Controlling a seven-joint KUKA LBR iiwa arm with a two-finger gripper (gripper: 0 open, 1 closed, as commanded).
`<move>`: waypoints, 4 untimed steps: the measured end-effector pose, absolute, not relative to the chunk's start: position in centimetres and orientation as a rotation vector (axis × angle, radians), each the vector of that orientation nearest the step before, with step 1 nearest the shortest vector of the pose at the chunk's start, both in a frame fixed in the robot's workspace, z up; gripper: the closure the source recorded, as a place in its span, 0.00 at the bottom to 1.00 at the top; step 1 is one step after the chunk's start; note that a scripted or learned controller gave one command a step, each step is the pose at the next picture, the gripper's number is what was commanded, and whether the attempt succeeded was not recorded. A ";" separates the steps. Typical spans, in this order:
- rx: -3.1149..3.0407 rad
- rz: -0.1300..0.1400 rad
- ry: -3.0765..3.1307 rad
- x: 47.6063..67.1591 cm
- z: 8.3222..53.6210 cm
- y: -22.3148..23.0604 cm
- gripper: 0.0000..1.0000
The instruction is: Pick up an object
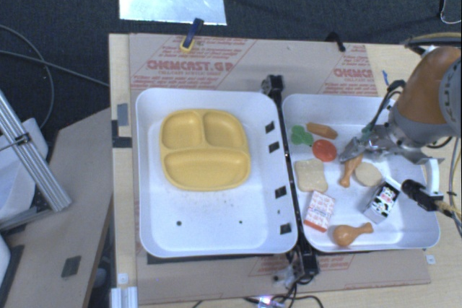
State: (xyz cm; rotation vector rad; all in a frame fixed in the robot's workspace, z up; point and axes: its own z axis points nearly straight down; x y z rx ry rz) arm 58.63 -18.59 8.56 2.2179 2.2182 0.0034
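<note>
Camera view showed the gripper (355,152) low in the right bin (422,231), reaching in from the right under the grey arm with its orange band (433,86). Whether its fingers were spread or closed could not be told, and nothing could be seen held between them.

Just below the gripper lay a tan drumstick (350,171), slanted, its upper end right under the fingertips; contact could not be judged. Just right of that drumstick sat a pale round bread roll (369,174). Just left of the gripper lay a red tomato (325,150), and above that an orange sausage (322,130) with a green piece (300,134) at its left end. Below and left of the gripper lay a slice of bread (311,174), then a small red-and-white packet (319,210) nearer the front. A second drumstick (351,232) lay at the bin's front edge, well below the gripper. Below and right of the gripper stood a small black-and-white carton (380,201).

Far to the gripper's left, in the left bin (216,234), sat a yellow divided plate (205,149).
</note>
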 end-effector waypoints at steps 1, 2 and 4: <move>2.211 0.005 2.222 62.4 10.1 -20.7 0.00; 2.212 0.003 2.224 62.8 8.5 -20.6 0.00; 2.214 0.004 2.223 64.2 8.6 -20.6 0.00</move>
